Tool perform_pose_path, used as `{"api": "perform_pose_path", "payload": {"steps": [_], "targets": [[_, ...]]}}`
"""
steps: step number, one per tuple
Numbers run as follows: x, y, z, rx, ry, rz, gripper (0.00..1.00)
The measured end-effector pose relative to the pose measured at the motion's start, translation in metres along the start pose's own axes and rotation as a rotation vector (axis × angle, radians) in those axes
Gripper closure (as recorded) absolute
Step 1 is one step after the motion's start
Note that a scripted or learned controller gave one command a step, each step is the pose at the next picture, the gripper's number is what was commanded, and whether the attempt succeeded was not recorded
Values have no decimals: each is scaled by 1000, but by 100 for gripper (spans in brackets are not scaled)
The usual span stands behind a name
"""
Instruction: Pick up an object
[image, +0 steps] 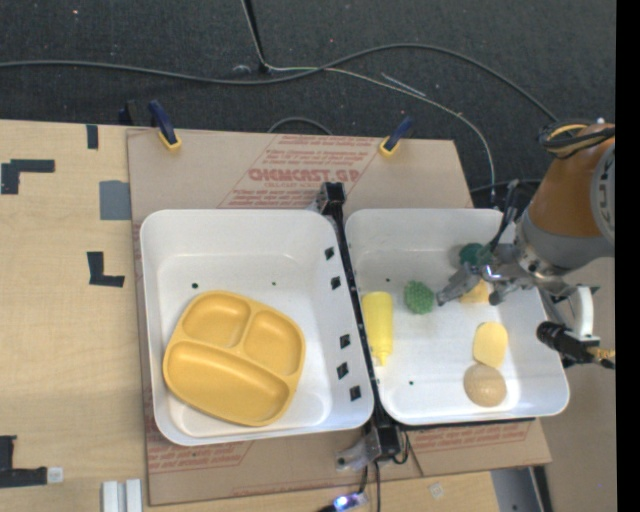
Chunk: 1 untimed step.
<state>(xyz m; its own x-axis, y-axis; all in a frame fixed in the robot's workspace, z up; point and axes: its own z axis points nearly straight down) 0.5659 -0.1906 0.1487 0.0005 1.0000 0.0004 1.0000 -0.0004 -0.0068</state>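
The gripper (470, 277) sits low in the right bin (400, 400), over its far right part, and whether the claw is spread or pinched I cannot tell. Just left of it lies a green broccoli piece (418, 297). A yellow corn cob (378, 325) hugs the left wall. Nearer right: a pale yellow piece (490, 343) and a tan ball (485, 385). The left bin (175, 240) holds a yellow divided plate (235, 357).

Red "CHEMCAST GP" on cardboard sheet (300, 170)
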Motion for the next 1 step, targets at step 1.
{"api": "perform_pose_path", "payload": {"steps": [1], "targets": [[-2,-1,44,-1,0,-1,0]]}}
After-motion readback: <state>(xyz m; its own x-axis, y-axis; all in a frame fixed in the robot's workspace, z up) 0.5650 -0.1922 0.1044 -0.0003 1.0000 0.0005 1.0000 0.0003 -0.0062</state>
